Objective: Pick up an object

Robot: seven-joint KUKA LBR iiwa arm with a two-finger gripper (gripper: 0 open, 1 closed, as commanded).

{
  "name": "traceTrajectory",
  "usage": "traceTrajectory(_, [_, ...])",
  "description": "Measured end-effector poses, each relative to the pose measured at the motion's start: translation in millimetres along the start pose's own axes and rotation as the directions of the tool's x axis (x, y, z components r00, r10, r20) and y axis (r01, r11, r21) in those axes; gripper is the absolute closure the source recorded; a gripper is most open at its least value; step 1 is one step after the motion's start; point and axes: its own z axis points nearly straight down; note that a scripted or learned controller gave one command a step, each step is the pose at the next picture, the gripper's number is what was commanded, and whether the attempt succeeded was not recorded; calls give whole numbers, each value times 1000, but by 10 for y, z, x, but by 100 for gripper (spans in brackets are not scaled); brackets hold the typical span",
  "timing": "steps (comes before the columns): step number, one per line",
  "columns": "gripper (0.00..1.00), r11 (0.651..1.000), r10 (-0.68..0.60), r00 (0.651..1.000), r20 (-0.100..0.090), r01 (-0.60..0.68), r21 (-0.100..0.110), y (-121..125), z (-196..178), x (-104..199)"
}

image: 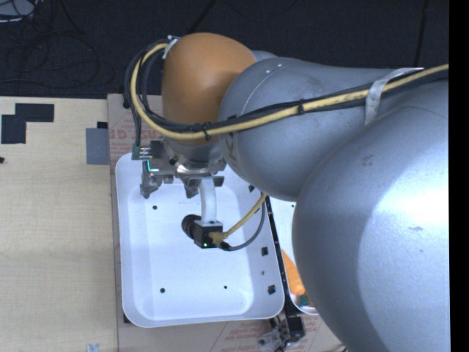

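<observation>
My gripper (171, 187) hangs over the far part of the left white bin (139, 292), below the orange band of the wrist. Its two grey fingers (150, 185) stand apart, open, with only bare bin floor showing between them. An orange object (292, 272) lies in the right bin, showing as a narrow strip beside the divider; the arm's grey body covers the rest of it. The gripper is well to the left of that orange object and not touching it.
The big grey arm covers nearly all of the right bin. A dark divider (275, 259) runs between the two bins. Left of the bins lies a pale wooden bench (51, 226) with a grey patch and black marks.
</observation>
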Motion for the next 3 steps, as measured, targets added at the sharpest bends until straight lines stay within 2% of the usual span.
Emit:
traceTrajectory(1, [0,1000,-2,1000,-10,2,-14,-614,-1808,5])
traceTrajectory(2, [100,1000,-7,1000,2,7,2,-609,-1792,13])
traceTrajectory(3, [100,1000,2,1000,3,-2,7,-912,-1079,-7])
